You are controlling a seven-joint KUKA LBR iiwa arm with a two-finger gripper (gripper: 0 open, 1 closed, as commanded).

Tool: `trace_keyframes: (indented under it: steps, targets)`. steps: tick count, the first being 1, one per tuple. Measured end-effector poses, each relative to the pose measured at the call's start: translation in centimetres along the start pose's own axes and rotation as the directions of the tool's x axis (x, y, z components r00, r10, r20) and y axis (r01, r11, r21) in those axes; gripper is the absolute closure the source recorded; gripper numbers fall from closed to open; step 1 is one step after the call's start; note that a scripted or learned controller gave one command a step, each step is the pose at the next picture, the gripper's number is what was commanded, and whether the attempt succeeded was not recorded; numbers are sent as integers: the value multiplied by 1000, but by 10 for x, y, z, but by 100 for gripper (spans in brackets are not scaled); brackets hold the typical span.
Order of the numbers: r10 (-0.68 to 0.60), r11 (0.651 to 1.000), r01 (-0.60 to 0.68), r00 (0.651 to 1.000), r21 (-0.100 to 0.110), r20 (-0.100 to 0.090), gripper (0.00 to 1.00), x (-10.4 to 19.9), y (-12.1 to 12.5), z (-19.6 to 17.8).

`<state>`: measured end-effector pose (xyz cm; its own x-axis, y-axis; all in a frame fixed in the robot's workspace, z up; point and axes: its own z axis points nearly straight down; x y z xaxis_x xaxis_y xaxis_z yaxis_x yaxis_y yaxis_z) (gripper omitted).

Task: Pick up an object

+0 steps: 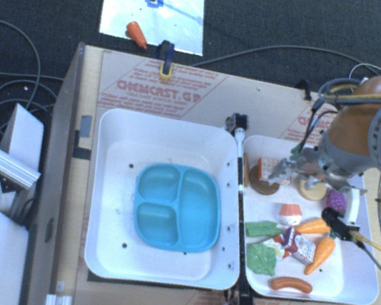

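Several small toy foods crowd the right bin (363, 286), and any of them would satisfy my task. Nearest the jaws (282, 172) is a reddish-white block (268, 170) sitting against a brown disc (263, 186) at the far left of that bin. I judge both to be light, rigid plastic: no risk of crushing, but smooth enough to skid if pinched off-centre. I would take the block across its short sides.

Nearer to me lie two orange carrots (315, 226), tapered and likely to squirt out unless gripped at the thick end. A purple piece (335, 201) sits just to their far side. The green leaves (261, 257) look thin and flat, so poor targets. A sausage (290, 284) at the near edge is round and may roll. A small printed packet (295, 245) lies between the leaves and the carrots.

My jaws hang low over the far left corner of the right bin, just beside the block. I cannot tell how far apart they stand, nor whether anything is between them.

To the left, the other bin (111, 171) carries a blue divided plate (175, 207). Both bins rest on the table (186, 89), with a clamp (166, 59) at its far edge.
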<state>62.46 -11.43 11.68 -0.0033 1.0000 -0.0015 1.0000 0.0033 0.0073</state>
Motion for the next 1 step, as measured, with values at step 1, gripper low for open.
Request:
trace_keyframes:
  steps: [1]
  targets:
    - [-1,1000,1,1000,-3,0,100,0,1,-11]
